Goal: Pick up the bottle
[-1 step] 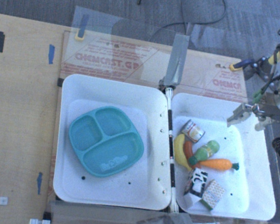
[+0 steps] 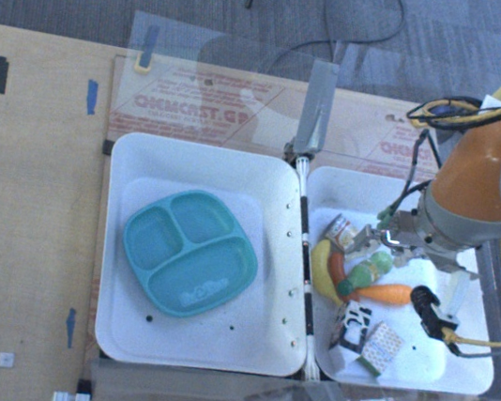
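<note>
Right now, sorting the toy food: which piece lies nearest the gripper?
The green one, just under the gripper; the carrot, banana and red piece lie farther off.

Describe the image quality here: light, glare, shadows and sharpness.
Camera view: even, soft overhead light; faint shadows around the teal plate in the left bin. Milky reflections glaze the clear sheeting behind the bins and along the bottom edge. Slightly soft overall, so the small items under the claw in the right bin blur together.

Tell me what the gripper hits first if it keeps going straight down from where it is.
Likely the small green bottle beside the carrot: the gripper sits just above it in the right bin. Depth is unclear from this slanted view.
</note>
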### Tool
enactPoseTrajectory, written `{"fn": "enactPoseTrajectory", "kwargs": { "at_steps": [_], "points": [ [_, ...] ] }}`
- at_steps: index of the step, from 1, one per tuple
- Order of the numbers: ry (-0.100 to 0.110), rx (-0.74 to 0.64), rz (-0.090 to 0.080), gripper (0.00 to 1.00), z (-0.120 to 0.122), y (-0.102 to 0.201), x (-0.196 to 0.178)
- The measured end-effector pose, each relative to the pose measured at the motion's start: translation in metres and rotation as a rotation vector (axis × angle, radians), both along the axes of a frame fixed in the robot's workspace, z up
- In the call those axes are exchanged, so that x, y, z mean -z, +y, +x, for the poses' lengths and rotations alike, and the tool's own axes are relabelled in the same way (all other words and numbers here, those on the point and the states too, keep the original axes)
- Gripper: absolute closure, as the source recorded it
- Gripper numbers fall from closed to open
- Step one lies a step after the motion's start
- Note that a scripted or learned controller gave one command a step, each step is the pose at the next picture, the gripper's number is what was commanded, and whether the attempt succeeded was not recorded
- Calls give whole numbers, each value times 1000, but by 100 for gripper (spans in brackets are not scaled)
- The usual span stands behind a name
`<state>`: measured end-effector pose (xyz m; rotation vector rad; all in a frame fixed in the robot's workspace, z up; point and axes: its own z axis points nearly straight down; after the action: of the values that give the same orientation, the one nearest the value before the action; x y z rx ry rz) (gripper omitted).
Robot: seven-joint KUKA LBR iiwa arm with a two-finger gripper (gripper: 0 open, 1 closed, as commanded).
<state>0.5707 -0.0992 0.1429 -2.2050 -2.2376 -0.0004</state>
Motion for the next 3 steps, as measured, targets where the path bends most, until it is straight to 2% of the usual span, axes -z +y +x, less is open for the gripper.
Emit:
{"fn": "enactPoseTrajectory", "kwargs": {
  "at_steps": [1, 2, 3],
  "points": [
    [-3, -138, -1, 0, 69, 10, -43],
    [-1, -38, 0, 0, 11, -45, 22],
    [-10, 24, -3, 0, -9, -6, 54]
  ]
}}
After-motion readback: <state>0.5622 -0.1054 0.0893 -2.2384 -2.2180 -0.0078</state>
